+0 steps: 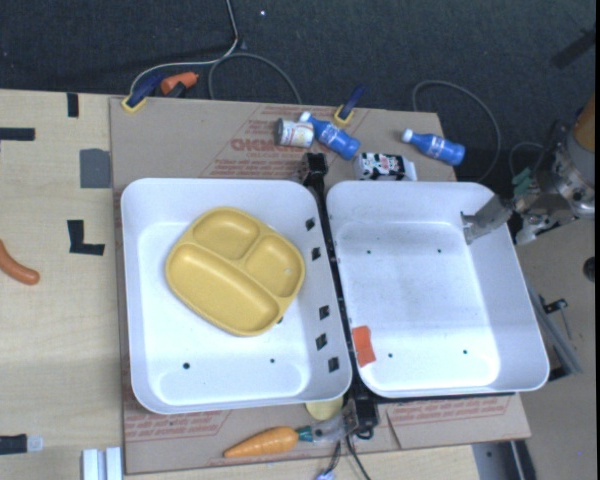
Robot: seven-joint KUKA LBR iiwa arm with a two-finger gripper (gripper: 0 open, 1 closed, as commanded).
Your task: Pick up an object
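While no item sits between any fingers, the likeliest pick target is the yellow divided plate point(237, 269), lying flat in the left bin point(145, 298), toward that bin's upper middle, with three compartments facing up. A small orange block point(363, 345) lies in the right bin point(510, 308), close against its left wall near the lower corner.

Gripper point(488, 218): at the right bin's upper right rim, on the grey arm point(560, 183) reaching in from the right. A grey finger-like part points left over the bin edge; too small and blurred to judge, so whether it is released or clenched: cannot tell.

Outside the bins, on the cardboard sheet point(220, 148) of the tabletop point(40, 298):
- two blue-and-white bottles, one point(335, 138) above the bin junction, one point(435, 147) further right;
- a white can-like item point(295, 131) just beside the first bottle;
- a black-and-white patterned packet point(385, 166) between the bottles, near the right bin's top rim;
- a toy carrot point(263, 442) below the left bin.

A toy sausage point(13, 261) lies on the bare wood, well left of the bins.
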